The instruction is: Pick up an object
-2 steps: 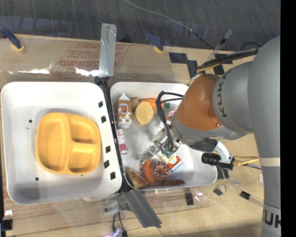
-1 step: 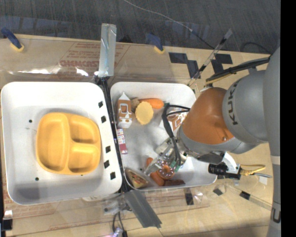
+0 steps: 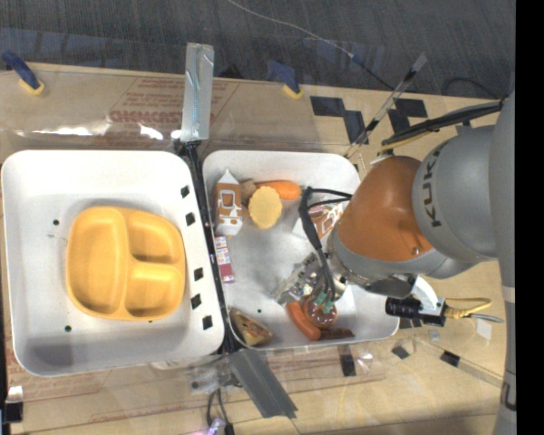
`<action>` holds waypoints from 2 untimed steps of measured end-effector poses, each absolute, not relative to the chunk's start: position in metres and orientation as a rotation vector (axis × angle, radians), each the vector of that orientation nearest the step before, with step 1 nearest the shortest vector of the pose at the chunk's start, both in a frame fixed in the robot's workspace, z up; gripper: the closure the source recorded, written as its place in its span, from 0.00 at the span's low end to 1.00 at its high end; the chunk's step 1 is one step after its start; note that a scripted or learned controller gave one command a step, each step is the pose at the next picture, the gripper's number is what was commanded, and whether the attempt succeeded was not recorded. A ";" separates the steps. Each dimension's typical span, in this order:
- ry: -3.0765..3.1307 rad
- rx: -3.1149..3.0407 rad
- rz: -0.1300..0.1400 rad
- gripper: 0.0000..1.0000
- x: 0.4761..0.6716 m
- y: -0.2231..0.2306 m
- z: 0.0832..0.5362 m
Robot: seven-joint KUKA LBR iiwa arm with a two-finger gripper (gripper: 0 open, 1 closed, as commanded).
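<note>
My gripper point(image 3: 310, 290) is down inside the right bin point(image 3: 272, 166), near its front edge, below the orange band of the wrist. Its metal parts hang just above a red-orange sausage point(image 3: 303, 320) and a small dark item beside it. Further back in this bin lie a yellow round piece point(image 3: 265, 208), an orange carrot point(image 3: 279, 189), a brown-and-white carton point(image 3: 227, 207) and a small pink packet point(image 3: 224, 259). A brown pastry-like item point(image 3: 252, 330) rests in the front left corner. The arm hides the right half of the bin.
The left bin point(image 3: 27, 207) holds a yellow divided tray point(image 3: 125, 263). A black divider strip point(image 3: 202, 243) runs between the bins. Cables and tape lie on the bench at the back right.
</note>
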State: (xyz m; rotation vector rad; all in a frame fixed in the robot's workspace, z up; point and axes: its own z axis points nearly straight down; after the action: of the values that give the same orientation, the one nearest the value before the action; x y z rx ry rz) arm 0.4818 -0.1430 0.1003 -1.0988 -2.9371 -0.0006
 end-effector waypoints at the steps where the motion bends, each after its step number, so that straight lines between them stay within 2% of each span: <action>1: -2.910 -1.207 -0.005 1.00 0.499 -0.104 0.228; 2: -2.969 -1.029 -0.001 1.00 0.477 -0.162 0.092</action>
State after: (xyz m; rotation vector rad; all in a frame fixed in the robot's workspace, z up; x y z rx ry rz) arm 0.4771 -0.1619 0.0921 -1.0291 -2.9687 -0.0011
